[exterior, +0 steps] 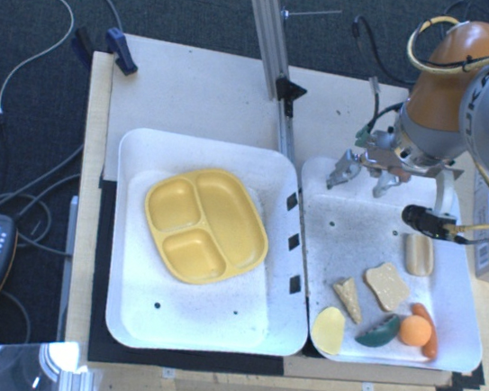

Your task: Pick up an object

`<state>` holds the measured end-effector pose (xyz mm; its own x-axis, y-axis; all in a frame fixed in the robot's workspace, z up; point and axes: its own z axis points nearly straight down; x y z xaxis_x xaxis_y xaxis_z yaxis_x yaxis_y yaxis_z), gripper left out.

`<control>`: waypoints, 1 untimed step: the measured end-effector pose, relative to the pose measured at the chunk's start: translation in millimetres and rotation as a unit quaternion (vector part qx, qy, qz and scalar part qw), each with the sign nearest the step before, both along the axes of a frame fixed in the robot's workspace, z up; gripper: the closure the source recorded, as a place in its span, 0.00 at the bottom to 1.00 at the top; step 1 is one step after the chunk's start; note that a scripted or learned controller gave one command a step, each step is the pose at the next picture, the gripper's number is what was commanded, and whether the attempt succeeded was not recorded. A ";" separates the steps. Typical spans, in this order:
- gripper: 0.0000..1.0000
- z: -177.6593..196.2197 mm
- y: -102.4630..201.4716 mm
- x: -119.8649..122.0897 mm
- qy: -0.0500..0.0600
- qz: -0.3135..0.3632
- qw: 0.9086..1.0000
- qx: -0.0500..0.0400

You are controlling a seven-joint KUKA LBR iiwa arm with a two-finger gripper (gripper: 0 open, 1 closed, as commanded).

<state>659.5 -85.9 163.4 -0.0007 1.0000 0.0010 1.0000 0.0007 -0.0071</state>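
Over right bin point(329, 239) far end, we saw gripper point(363, 178) hovering, fingers spread, nothing between them. Objects lay at near end, well apart from it: bread slice point(386, 286), orange point(415, 330), cheese wedge point(348, 298). We judged nothing picked yet; descent, grasp, lift all remained.
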 end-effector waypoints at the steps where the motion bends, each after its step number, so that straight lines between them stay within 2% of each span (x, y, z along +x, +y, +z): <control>1: 0.00 -43.5 -1.3 3.5 0.000 0.000 1.000 0.000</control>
